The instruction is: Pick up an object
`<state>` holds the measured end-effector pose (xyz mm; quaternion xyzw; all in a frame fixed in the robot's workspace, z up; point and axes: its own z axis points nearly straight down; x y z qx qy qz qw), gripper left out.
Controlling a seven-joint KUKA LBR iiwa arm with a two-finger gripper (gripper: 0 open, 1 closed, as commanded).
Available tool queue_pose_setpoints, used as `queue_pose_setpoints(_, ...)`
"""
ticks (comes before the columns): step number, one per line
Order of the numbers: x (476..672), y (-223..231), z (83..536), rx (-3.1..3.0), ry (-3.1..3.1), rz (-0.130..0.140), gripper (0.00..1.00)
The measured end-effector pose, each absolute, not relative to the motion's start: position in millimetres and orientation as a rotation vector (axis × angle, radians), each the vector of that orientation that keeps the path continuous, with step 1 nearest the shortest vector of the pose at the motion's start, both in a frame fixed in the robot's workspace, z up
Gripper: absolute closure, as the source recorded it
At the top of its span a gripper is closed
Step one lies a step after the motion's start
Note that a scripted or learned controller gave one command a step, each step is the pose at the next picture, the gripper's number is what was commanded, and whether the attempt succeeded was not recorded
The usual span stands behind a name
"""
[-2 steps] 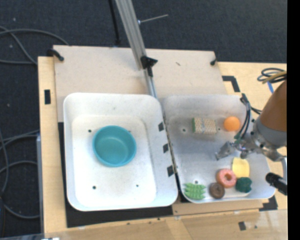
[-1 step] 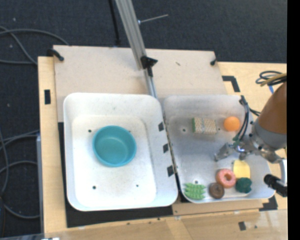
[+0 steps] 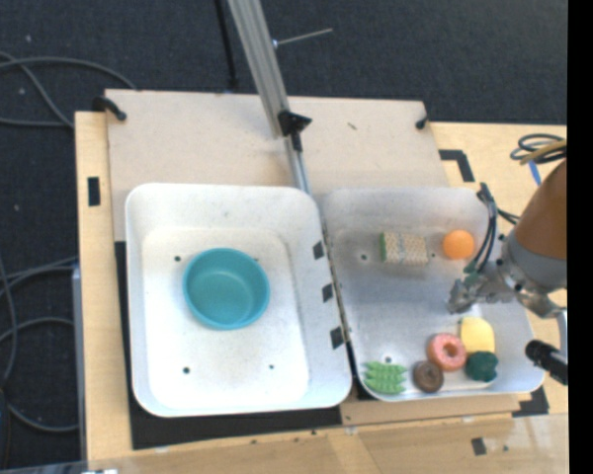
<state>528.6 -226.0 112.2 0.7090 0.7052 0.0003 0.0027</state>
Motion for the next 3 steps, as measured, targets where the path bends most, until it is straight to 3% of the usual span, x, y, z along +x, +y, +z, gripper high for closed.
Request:
queue_pose_setpoints(2, 529.5, -225, 221, 2.212, 2.222, 0.005, 1.00)
queue_pose_setpoints(3, 531.0, -226, 242, 2.213, 2.224, 0.004, 1.00)
